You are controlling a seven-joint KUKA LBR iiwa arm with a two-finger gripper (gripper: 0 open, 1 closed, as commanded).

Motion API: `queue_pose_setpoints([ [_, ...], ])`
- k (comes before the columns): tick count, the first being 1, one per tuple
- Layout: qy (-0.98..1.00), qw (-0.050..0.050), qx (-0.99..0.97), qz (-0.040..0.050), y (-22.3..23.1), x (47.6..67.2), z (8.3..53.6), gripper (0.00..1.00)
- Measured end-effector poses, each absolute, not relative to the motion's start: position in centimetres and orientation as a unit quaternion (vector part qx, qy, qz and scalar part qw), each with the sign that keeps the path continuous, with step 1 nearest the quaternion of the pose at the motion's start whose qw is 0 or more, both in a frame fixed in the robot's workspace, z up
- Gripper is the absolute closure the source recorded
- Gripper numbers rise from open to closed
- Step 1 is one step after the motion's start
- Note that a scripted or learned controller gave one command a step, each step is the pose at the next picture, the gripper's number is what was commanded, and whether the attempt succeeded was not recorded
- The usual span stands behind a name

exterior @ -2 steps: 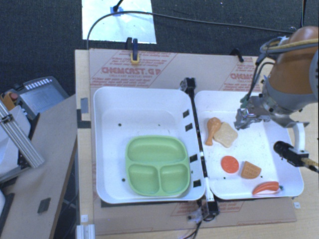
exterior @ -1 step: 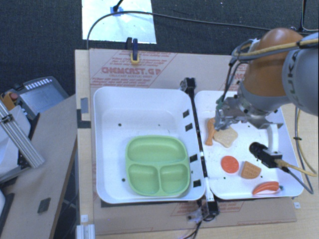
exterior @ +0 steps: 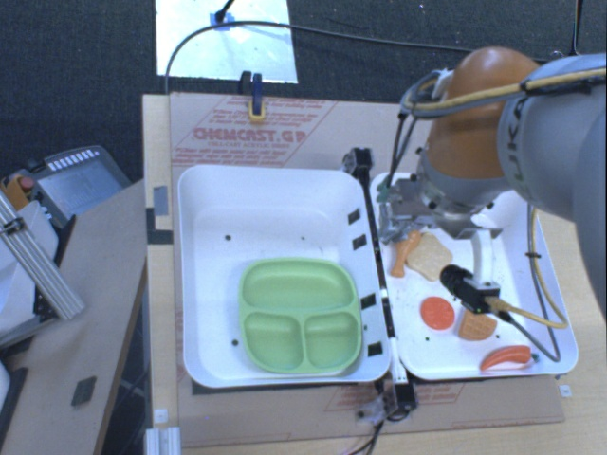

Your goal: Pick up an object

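Camera view, fixed, slanted down on the bench.

1. Left shallow white plastic bin (exterior: pixel 209 216): holds one pale green three-compartment plastic plate (exterior: pixel 301 315), lying flat toward the bin's 5 o'clock corner. Probably parked there as a spare item; nothing rests in its compartments.

2. Right shallow white plastic bin (exterior: pixel 555 335): carries the loose toy food, and so is the likely working bin. Contents, read from the bin's centre:
 - slim orange carrot-shaped piece (exterior: pixel 406 253), at 10 o'clock, tilted, touching the tan bread-slice piece (exterior: pixel 432 257) beside it;
 - round red-orange tomato-slice disc (exterior: pixel 437 313), at 7 o'clock;
 - small brown bun-like lump (exterior: pixel 477 326), at 6 o'clock, just beside the disc;
 - curved red-orange sausage-shaped piece (exterior: pixel 506 356), at 5 o'clock by the front wall.

3. Grey arm with orange band (exterior: pixel 493 112): reaches in from 3 o'clock, hanging over the bin's 11 o'clock part. Its two-finger gripper (exterior: pixel 410 218) hovers just above the carrot and bread, judged the candidate targets. Whether the gripper is parted or closed cannot be told, the wrist body masking it; nothing is seen held.
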State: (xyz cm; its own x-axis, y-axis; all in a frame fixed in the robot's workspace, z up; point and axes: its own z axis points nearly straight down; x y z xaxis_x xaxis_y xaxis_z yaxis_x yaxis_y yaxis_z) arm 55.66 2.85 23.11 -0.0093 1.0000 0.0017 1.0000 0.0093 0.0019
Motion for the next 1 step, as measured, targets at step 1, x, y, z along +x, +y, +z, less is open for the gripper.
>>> queue_pose_setpoints([
  [1,0.711,-0.001,0.704,0.0011,8.51,56.25,21.92,1.00],
])
